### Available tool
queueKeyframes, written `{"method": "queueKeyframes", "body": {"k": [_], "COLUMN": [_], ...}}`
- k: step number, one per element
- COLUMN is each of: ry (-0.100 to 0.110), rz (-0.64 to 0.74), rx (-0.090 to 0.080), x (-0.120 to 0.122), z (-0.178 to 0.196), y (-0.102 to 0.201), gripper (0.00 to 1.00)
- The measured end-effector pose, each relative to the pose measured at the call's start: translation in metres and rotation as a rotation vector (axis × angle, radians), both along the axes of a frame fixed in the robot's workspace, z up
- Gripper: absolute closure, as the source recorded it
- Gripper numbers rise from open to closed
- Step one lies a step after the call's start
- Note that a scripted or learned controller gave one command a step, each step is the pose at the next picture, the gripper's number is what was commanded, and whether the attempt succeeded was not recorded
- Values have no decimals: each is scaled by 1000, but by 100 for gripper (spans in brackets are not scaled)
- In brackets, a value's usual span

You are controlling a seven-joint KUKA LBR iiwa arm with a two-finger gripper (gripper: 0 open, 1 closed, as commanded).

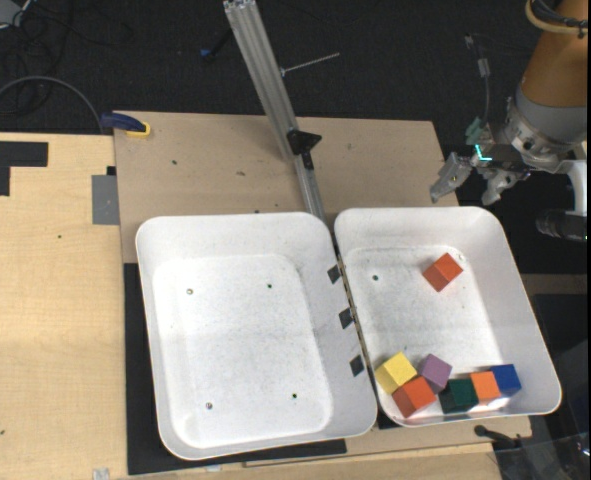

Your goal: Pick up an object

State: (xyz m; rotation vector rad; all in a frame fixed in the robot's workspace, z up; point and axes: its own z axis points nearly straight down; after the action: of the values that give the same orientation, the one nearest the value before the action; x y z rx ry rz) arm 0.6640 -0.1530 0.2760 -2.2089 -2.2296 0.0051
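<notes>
The gripper [472, 180] is hovering spread open and holding nothing, above and just beyond the far edge of the right bin [515, 258]. Inside that bin, 1 orange block [442, 271] is lying alone near the middle, while 6 blocks are clustering at its near edge: yellow [397, 370], purple [435, 370], red [413, 396], green [459, 395], orange [486, 384], blue [506, 378].

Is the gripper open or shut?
Open: the gripper hangs above the right bin's far edge with fingers spread, nothing between them.
</notes>
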Motion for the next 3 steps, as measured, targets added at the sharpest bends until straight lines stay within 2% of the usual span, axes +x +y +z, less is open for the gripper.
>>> {"method": "queueKeyframes", "body": {"k": [3], "ry": [0], "rz": [2], "rx": [0], "x": [0], "z": [0], "y": [0], "gripper": [0]}}
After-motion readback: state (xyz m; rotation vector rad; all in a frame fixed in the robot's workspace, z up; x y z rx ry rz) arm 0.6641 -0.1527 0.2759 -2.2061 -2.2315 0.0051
